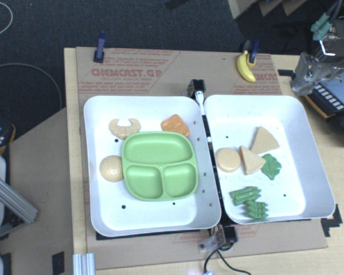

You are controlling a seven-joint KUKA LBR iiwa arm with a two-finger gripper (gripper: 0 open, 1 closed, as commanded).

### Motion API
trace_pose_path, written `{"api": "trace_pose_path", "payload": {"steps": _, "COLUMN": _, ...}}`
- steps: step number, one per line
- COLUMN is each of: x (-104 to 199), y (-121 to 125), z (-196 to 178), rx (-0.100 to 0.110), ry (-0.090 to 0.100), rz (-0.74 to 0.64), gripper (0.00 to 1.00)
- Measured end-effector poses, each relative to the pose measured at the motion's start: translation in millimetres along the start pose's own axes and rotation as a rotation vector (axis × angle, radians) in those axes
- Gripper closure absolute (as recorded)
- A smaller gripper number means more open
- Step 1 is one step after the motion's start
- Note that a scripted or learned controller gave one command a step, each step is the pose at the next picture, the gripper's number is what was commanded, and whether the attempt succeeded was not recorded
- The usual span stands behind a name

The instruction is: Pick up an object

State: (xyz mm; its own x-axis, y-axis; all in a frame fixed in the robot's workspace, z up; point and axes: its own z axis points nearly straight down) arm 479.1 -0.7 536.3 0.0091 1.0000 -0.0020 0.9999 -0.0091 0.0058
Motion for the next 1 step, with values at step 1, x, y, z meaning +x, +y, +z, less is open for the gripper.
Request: {"api": "trace_pose_path", "payload": {"steps": 1, "x": 15.4, "y": -2.9, "z": 186.6, "rx": 0.025, "ry": 0.001, "rz": -0.008, "gripper": 1.0}}
